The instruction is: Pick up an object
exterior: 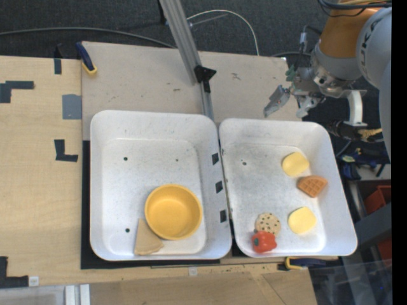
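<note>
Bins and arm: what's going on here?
Nothing is picked yet. The gripper hangs open above the far edge of the right bin, with nothing between its fingers. That bin holds two yellow pieces, a waffle, a cookie and a red piece. The left bin holds a yellow bowl next to a tan wedge.

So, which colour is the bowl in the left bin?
Yellow; the bowl shows best in the camera view.
</note>
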{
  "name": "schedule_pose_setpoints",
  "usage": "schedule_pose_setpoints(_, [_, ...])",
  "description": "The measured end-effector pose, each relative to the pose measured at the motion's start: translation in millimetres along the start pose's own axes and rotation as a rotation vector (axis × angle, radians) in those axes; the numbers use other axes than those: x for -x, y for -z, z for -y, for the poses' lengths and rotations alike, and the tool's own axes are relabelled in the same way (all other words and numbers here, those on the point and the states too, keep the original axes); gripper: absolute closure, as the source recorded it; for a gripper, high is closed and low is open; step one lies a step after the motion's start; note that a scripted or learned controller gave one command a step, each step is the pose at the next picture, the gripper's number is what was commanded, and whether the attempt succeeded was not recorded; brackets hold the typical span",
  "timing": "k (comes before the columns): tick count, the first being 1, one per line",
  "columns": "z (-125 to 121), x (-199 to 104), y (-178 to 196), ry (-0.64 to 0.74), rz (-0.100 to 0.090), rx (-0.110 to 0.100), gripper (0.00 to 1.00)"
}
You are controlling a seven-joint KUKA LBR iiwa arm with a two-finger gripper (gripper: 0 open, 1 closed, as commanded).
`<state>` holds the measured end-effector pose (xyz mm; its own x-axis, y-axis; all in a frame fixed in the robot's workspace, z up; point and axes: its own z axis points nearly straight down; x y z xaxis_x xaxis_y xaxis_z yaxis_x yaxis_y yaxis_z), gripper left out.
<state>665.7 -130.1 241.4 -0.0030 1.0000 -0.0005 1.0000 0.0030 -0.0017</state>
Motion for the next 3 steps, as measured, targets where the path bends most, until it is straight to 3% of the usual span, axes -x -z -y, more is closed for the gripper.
schedule_pose_setpoints(1, [0.0, 0.1, 0.0, -0.001, 0.001, 0.0, 0.0])
schedule_pose_setpoints(3, [2.6, -5.5, -109.5, 0.0, -0.001, -0.007, 0.0])
